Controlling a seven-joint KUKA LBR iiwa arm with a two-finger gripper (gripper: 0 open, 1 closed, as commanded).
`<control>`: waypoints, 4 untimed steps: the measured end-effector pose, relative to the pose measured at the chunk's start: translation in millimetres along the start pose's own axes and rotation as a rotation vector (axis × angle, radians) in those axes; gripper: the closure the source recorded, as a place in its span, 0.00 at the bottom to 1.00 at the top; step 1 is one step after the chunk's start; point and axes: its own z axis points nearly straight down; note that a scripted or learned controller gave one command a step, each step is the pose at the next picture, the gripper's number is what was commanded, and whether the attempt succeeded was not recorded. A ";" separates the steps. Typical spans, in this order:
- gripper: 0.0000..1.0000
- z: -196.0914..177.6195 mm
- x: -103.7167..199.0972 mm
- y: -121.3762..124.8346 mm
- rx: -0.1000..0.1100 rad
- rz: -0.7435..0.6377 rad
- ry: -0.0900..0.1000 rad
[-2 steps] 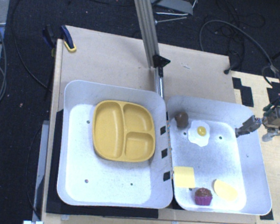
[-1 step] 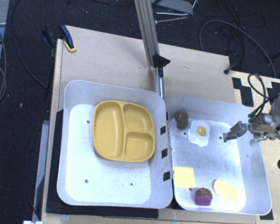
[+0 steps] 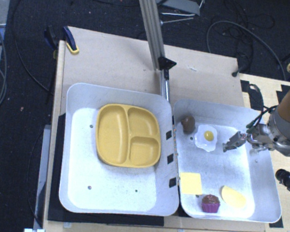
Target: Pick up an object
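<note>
You're looking at the grey arm with the orange band cut off by the right edge, so only its wrist end shows. The dark two-finger gripper (image 3: 231, 143) hangs over the right shallow white bin (image 3: 264, 184), just beside the glossy fried-egg toy (image 3: 206, 137); it's too small and dark to tell if it's clenched or released. Same bin: a brown lumpy ball (image 3: 188, 123), a flat yellow square (image 3: 191, 183), a purple cupcake-like piece (image 3: 210, 203), a smooth yellow oval (image 3: 234, 197). The left white bin (image 3: 75, 151) holds a yellow plastic divided tray (image 3: 129, 136)
</note>
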 end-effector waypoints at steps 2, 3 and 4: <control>1.00 42.2 9.0 -4.0 -0.006 0.001 -0.002; 1.00 -1.3 4.2 -3.2 -0.008 0.001 -0.003; 1.00 -54.9 3.9 -1.9 -0.011 -0.001 -0.003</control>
